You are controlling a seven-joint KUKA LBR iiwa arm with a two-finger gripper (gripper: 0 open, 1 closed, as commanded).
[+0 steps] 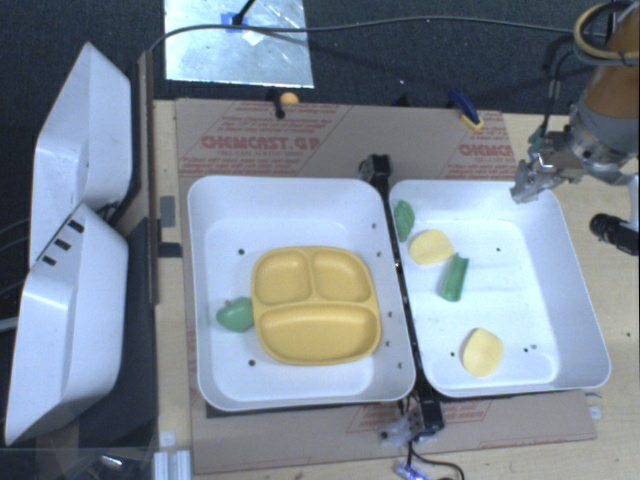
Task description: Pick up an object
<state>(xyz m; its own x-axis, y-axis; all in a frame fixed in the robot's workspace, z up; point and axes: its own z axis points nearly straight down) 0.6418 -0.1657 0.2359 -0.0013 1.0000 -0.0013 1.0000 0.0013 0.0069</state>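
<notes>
Arm: the gripper hung over the far right corner of the right bin, near its rim, with nothing seen beneath it.
Fingers: too small and blurred to read; whether they were spread or clenched could not be told, and no object showed between them.
Right bin contents: a yellow piece near the far left, a green stick just beside it, a small green piece against the left wall, and a second yellow piece well apart toward the near side.
Left bin contents: the left bin held a yellow divided tray with a green lump touching its left edge.
Step in hand: judged to be the approach, with no target yet reached.
Best target: probably the second yellow piece, since it lay alone on bare floor with room on every side.
Doing it well: the arm would need to travel inward from the corner, centre over the piece, and descend straight.
Risk: the yellow piece and green stick lay close together, so a grasp there could nudge one away.
Wall risk: the small green piece by the wall left little room for a finger.
</notes>
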